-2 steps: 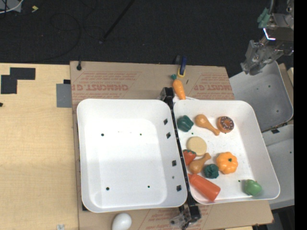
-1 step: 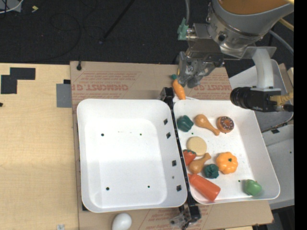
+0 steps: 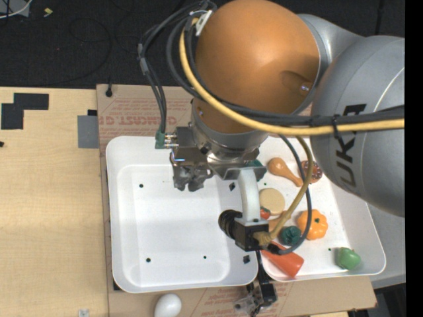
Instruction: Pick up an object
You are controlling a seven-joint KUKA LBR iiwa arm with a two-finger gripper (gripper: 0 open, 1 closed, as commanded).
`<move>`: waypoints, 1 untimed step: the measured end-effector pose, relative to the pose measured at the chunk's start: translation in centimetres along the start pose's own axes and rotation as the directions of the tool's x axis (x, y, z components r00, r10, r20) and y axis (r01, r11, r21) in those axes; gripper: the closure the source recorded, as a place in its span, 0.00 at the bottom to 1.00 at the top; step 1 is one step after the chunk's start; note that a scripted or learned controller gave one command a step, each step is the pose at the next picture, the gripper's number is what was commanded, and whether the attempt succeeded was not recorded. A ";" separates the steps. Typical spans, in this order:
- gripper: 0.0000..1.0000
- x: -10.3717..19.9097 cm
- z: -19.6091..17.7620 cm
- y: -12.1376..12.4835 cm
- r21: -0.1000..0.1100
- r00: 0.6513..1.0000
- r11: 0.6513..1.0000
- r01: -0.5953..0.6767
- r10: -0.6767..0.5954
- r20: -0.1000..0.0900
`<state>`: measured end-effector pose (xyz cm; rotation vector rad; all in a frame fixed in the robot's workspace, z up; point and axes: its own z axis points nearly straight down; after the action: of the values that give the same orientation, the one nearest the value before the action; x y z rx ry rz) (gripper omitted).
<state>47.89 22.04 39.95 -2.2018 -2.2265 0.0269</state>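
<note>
Jaws: cannot tell. Gripper (image 3: pixel 190 177) hangs at ten o'clock from the pumpkin (image 3: pixel 312 224), probably light, stiff, slippery; pinch across its middle.

My bins (image 3: pixel 125 197) are white. My wrist band (image 3: pixel 254 51) is orange, my arm casing (image 3: pixel 370 111) grey. The pumpkin (image 3: pixel 314 224) is orange, the carrot-shaped piece (image 3: pixel 285 261) red-orange, the rounded item (image 3: pixel 348 258) green, the egg (image 3: pixel 168 305) white, the disc (image 3: pixel 271 199) tan.
</note>
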 end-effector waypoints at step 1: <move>1.00 -0.5 -14.7 -0.6 -0.030 1.000 0.999 -0.009 0.009 -0.010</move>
<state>47.60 21.60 54.62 -2.2222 -2.2264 -0.0184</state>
